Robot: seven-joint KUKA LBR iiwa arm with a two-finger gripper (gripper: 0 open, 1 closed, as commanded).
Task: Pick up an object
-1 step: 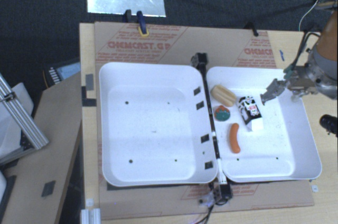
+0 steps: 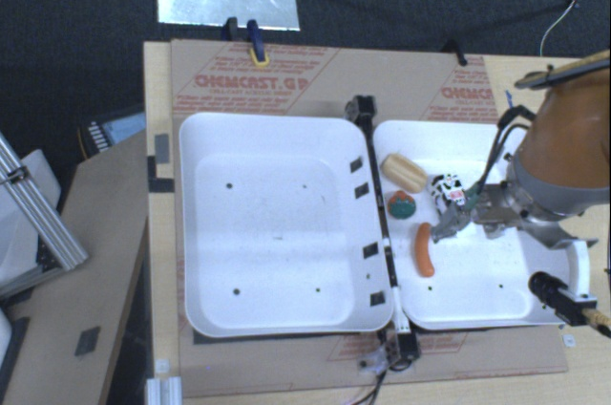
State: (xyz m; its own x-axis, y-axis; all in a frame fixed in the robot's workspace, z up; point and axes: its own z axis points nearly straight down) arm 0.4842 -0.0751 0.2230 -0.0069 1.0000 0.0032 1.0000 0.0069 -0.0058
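Looking down from the fixed camera, you have the gripper (image 2: 447,227) low inside the right bin (image 2: 477,298), reached in from the right with the orange-banded wrist bulking over that bin's right side. You cannot tell from this angle how its jaws stand; the tip is a small grey shape and nothing can be seen caught in it, so do not count anything as held.

Everything you might pick sits close around that tip. The orange sausage-shaped object (image 2: 424,250) lies just below and slightly left of the gripper, long axis running up and down the bin; whether the tip touches its upper end is not clear. The black-and-white toy (image 2: 446,188) is just above the gripper, very near it. The teal ball-like piece (image 2: 402,206) is to the gripper's left and a little up, and the tan cylinder (image 2: 404,171) is further up-left, beside the divider (image 2: 377,202) between the bins. They crowd together near that divider, probably where loose things settled, and that would explain why the arm stretches right across its bin to work there.

The left bin (image 2: 277,231), beyond the divider from the gripper, plays no part here. Judge this as the approach stage, with the sausage-shaped object the likeliest target.
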